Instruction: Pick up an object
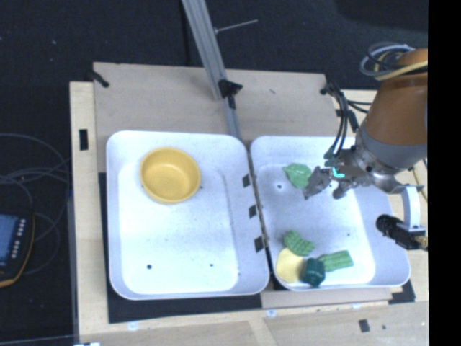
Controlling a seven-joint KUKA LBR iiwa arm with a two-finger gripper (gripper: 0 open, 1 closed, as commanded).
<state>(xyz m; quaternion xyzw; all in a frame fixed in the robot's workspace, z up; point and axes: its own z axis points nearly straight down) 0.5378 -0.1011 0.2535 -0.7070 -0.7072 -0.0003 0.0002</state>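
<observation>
My gripper (325, 187) hangs over the upper middle of the right bin (374, 265), its two dark fingers spread apart with nothing between them. A light green object (296, 173) lies just left of the fingers, close to the left fingertip. At the bin's near edge sit a green ridged piece (297, 242), a yellow piece (289, 265), a dark teal piece (313, 272) and a green block (337, 260). A yellow bowl (170, 175) rests in the upper left of the left bin (180, 265).
The two bins meet at a divider with dark clips (253, 211). A grey metal bar (209, 42) slants in from the top toward the bins. The arm's grey and orange body (396, 121) covers the right bin's far right corner.
</observation>
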